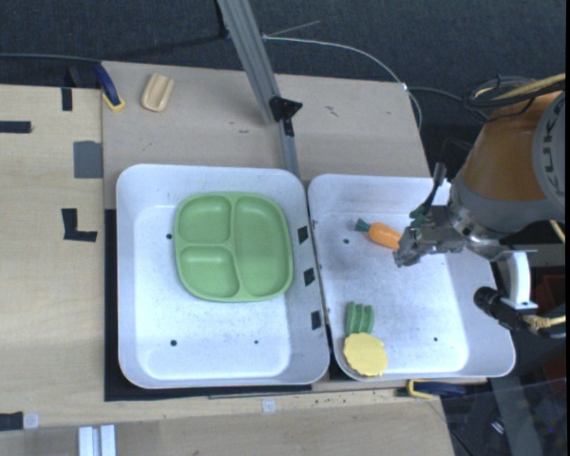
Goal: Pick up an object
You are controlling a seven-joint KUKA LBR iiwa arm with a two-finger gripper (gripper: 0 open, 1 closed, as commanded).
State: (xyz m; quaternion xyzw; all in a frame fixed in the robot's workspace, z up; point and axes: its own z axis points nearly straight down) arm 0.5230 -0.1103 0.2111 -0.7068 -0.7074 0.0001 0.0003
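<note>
Here the arm (513,174) enters from the right, its upper part cut off by the frame edge, so that little beyond the orange band and the grey wrist is in view. The gripper (410,251) hangs low over the right bin (475,350), and its dark fingers merge into one blurred mass; whether they are spread or closed cannot be told. Just to the left of the fingertips lies a toy carrot (382,235), orange with a small green top pointing left; the near end of the carrot seems to touch or slip slightly under the gripper, but nothing is seen clamped between the fingers. The carrot rests on the floor of the right bin, in its upper half.

Near the lower left corner of the same bin lies a yellow toy (365,353), round and flat at its lower end with green ribbed leaves (359,317) above it; its exact kind is hard to make out. The left bin (142,350) holds a green divided plate (234,246) with three compartments, lying flat in the upper middle part. Small dark clips sit along the seam where the two bins meet.

Beyond the bins, on the bench (38,255), a grey slanted pole (251,50) crosses the top of the view, ending in a black bracket just above the bins. A small tan block (157,92) and a blue and yellow clamp (109,86) lie near the far left corner. Black tape marks (71,224) dot the wooden surface at left.
</note>
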